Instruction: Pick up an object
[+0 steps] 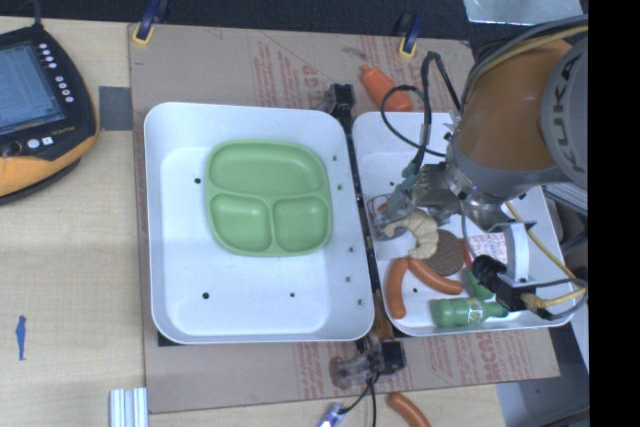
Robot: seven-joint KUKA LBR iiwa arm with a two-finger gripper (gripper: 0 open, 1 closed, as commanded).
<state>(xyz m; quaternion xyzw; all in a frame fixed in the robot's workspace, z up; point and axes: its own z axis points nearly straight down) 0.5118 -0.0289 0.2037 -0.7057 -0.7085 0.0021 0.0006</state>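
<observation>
A wooden bench (70, 255) bears cardboard (250, 65) under two white bins (170, 215).

Two white bins sat side by side: the left bin (165, 245) and the right bin (378, 140). The left bin held one green divided plate (268, 195). In the right bin lay two orange-red sausages (397, 286) (433, 277), one green bottle (462, 312), one tan pastry (425, 233) and one brown disc (448, 253). Just beyond the right bin's far edge lay one carrot (384, 87).
</observation>
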